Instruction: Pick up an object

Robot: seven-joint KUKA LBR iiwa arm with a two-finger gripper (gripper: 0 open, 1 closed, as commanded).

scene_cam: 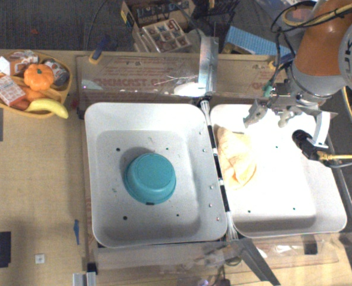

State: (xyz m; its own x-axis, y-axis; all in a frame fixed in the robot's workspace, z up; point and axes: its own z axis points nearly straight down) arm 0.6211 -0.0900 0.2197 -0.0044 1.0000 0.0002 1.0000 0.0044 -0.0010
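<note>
A teal bowl lies upside down in the middle of the left bin. A crumpled pale yellow cloth rests against the left wall of the right bin. My gripper hangs over the far edge of the right bin, up and to the right of the cloth. Its two fingers stand apart with nothing between them, so it is open.
A basket of toy fruit and small boxes sits at the bench's far left. A cardboard wall runs behind both bins. A black cable fitting juts over the right bin's right side.
</note>
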